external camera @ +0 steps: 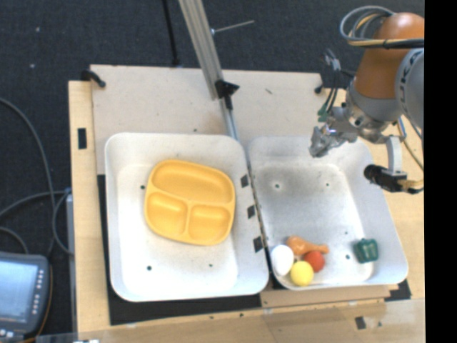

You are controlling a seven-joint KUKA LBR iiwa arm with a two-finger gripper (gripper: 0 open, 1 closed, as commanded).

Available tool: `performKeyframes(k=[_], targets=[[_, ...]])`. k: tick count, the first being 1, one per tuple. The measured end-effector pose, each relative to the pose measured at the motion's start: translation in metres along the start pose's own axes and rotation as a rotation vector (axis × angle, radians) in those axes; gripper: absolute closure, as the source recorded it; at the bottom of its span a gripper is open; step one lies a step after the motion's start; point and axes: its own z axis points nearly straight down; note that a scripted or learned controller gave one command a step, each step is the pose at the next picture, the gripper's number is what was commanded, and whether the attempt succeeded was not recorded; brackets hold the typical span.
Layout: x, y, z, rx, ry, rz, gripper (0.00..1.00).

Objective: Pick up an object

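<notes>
Claw (321,143): at the far rim of the right bin (300,191), roughly the bin's 12 to 1 o'clock edge, pointing down and toward the left. Finger spacing cannot be made out at this size; nothing visible between the tips. The claw hangs from the grey arm with its orange band (382,56), which enters from the 3 o'clock side of the view.

Right bin contents, all clustered along the near edge, well apart from the claw:
- white egg-shaped object (282,259) at about 7 o'clock of the bin, against the near-left corner.
- yellow ball (302,273) just beside the white one, toward 5 o'clock of it, touching or nearly so.
- red ball (315,261) just beside the yellow one, at its 1 o'clock.
- orange carrot-like piece (307,247) lying across the far side of the red and white items, appears to touch both.
- green pepper-like object (366,250) alone at the bin's 4 to 5 o'clock corner, apart from the cluster.

Middle of the right bin shows grey scuffing.

Left bin (128,263): holds a yellow divided plate (190,201) with three compartments, lying flat, near centre, slightly toward 1 o'clock.

Both bins sit side by side, edges touching, on the tan tabletop (157,98). An aluminium strut (202,38) slants in from 12 o'clock to the junction of the bins.
</notes>
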Motion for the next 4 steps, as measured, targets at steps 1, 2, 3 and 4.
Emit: performKeyframes(k=[1,2,3,4], targets=[[-0.002,0.001,-0.052,0.000,0.000,-0.001,1.00],[0.059,-0.004,-0.055,0.005,0.003,-0.005,1.00],[0.109,0.000,-0.041,0.007,0.003,-0.004,1.00],[0.169,-0.001,-0.047,0.004,0.004,-0.006,1.00]])
